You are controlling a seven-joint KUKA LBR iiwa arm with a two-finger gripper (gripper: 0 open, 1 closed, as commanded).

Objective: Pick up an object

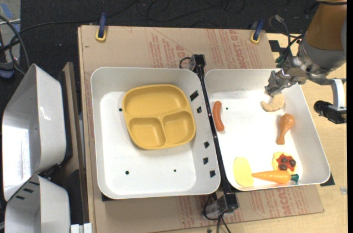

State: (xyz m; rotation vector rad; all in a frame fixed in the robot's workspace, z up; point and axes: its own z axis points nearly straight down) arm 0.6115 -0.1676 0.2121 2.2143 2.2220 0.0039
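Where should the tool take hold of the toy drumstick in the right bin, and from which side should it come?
Judging by its shape, grip the drumstick across its narrow lower shaft, coming straight down from above. It lies flat and alone on the right bin floor, thick end up, thin end down-left, so the fingers could close across the thin part.

Red print on the cardboard sheet point(165, 38) under the bins is mirrored and unreadable.

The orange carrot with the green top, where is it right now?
The orange carrot with a green top lies in the right white bin, near its front right corner, beside the pale yellow oval piece and just below the small pizza slice.
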